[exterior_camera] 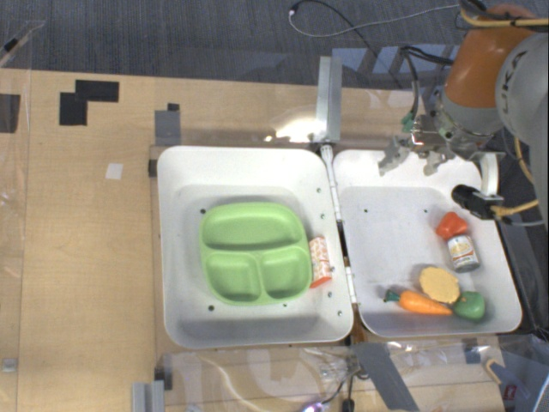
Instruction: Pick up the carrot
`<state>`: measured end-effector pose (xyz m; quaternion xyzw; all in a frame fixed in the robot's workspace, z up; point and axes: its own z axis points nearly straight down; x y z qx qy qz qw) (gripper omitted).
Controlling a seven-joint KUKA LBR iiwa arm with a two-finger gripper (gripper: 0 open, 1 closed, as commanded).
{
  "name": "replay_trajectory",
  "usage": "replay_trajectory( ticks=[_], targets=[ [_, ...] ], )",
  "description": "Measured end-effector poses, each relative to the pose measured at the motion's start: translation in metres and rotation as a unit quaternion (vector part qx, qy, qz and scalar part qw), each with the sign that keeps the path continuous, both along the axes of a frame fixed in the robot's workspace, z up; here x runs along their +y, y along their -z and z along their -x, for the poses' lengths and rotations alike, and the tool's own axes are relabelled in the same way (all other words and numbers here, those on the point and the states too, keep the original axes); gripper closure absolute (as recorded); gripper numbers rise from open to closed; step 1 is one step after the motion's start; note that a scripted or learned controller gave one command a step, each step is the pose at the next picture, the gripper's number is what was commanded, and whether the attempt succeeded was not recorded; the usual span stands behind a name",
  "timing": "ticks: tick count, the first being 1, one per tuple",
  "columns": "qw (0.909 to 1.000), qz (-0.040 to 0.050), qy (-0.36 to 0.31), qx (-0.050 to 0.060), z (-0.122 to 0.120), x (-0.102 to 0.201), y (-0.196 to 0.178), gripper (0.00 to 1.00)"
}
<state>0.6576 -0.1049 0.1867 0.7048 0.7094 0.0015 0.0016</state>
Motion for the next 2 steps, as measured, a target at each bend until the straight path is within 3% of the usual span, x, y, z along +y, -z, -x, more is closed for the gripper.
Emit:
replay_trajectory(
  ticks=[1, 2],
  targets=[
    [1.0, 0.0001, -0.003, -0.003, -0.002, 0.002, -0.013, 1.0],
    [0.9999, 0.0016, -0.013, -0.002, -0.005, -0.08, -0.083, 1.0]
  ],
)
